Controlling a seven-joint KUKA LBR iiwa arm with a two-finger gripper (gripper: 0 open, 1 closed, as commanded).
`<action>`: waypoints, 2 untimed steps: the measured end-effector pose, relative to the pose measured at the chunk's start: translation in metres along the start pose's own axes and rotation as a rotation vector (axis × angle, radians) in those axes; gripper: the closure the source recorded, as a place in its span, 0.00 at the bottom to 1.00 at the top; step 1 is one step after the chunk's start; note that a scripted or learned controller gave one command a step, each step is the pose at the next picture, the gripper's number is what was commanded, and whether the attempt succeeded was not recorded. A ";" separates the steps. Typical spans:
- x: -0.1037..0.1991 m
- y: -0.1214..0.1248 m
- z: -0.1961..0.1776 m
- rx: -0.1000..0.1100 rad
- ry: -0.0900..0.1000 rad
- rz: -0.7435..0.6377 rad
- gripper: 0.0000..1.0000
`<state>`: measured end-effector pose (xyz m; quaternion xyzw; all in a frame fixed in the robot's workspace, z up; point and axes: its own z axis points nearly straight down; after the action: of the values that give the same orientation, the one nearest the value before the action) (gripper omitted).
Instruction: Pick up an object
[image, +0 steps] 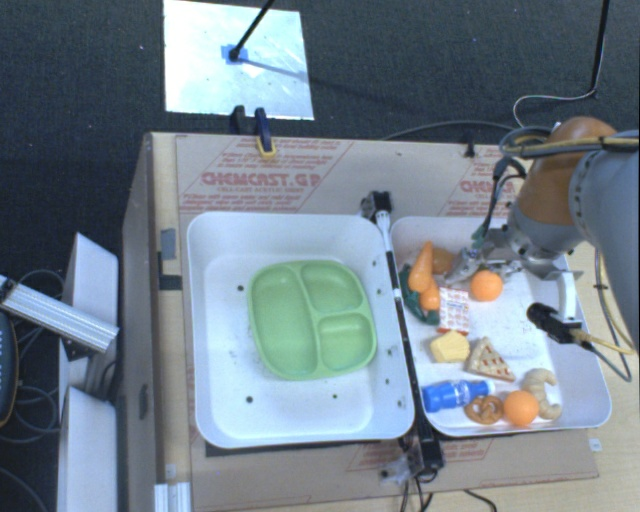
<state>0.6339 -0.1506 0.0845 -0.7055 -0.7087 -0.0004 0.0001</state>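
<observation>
Scanning from the left bin (210, 330) with its green divided tray (310, 318), everything worth grasping lies past the centre divider (395, 320) in the right bin (585, 395). Just right of the divider sit a carrot (422, 264), a small red-and-white packet (454, 308), a cheese wedge (450, 347) and, nearer the camera, a blue bottle (455, 394). Further right of the divider come a pizza slice (490, 359), a pretzel (486, 409), an orange ball (521, 408) and a pale cashew-shaped piece (543, 385). The gripper (478, 262) hangs low at the bin's far end, right beside an orange (486, 286), the likeliest target; I cannot tell how the claw is set. The step looks like the approach, and next it must settle over the orange without nudging the carrot or packet crowding its near side.
</observation>
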 end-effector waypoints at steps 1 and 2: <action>-0.019 -0.006 0.000 -0.001 -0.002 0.003 0.00; -0.019 -0.005 -0.011 -0.004 -0.002 0.002 1.00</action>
<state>0.6287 -0.1693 0.0957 -0.7061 -0.7081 -0.0009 -0.0020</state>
